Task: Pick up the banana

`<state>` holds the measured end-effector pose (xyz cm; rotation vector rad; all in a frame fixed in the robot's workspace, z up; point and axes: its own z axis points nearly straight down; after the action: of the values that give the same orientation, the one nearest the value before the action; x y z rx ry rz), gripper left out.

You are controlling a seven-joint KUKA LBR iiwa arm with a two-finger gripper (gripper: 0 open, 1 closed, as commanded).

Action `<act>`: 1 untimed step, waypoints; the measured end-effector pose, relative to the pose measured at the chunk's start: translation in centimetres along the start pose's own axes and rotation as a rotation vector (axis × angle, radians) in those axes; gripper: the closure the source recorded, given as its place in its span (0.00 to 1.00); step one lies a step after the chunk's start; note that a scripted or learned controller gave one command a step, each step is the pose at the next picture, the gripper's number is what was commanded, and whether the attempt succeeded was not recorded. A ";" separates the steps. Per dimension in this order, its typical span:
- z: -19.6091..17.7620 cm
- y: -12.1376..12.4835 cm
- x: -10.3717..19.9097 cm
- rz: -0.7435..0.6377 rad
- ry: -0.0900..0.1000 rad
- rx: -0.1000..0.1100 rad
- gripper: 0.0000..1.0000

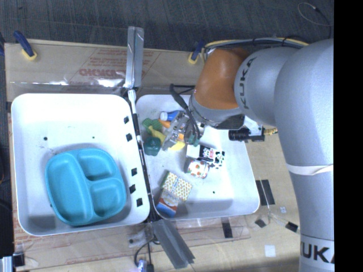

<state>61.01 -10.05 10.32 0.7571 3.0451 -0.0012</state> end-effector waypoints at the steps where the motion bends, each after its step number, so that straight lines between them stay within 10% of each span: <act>1: -2.9 3.3 1.2 0.140 0.003 0.001 1.00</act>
<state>61.46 -6.54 13.25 0.9694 2.9877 -0.0016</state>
